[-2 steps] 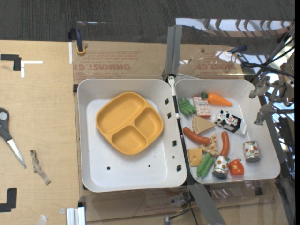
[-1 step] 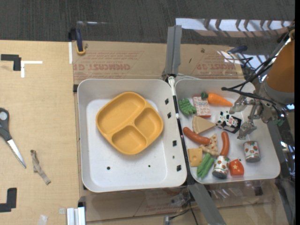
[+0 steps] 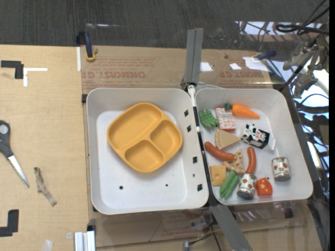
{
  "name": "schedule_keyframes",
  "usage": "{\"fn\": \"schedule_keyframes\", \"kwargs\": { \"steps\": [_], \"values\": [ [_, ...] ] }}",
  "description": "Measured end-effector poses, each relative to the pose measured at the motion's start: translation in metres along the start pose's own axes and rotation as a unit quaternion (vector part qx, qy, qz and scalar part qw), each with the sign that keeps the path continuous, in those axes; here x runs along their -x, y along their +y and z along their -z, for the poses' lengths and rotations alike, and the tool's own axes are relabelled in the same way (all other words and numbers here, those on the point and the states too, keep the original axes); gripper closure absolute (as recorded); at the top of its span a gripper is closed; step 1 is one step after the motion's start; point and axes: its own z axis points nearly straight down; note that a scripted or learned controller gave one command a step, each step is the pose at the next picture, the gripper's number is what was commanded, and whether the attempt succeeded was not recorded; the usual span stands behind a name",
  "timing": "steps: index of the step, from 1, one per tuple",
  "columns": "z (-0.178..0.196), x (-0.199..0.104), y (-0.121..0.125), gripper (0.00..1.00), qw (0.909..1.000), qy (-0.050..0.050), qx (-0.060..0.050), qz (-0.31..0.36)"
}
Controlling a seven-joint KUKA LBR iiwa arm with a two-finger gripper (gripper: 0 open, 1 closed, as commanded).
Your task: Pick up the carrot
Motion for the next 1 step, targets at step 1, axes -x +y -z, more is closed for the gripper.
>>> {"fn": "schedule_keyframes", "kwargs": {
  "steps": [1],
  "values": [
    [-0.1309,-0.0147,-0.0015,0.0,0.9974,0.002,0.0,-0.072]
  ]
}}
